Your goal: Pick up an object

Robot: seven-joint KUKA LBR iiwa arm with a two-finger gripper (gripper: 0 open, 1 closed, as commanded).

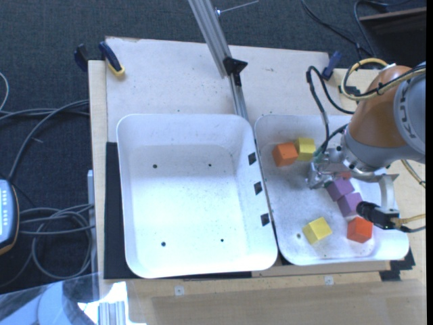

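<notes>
The right bin [291, 249] holds several blocks: an orange cube [285, 153] and a yellow cube [306, 147] side by side at the back, a purple block [344, 195] in the middle, a second yellow cube [316, 230] near the front, and a red-orange cube [360, 229] at the front right. My gripper [318, 176] hangs low over the bin, just left of the purple block and in front of the back pair of cubes. The wrist and arm body hide its fingers from above.
The left bin [135, 249] sits beside the right one, sharing a raised rim. A metal pole [213, 29] slants across the back of the bench. Cables loop around the arm at the right. A blue and yellow clamp [111, 58] grips the back left corner.
</notes>
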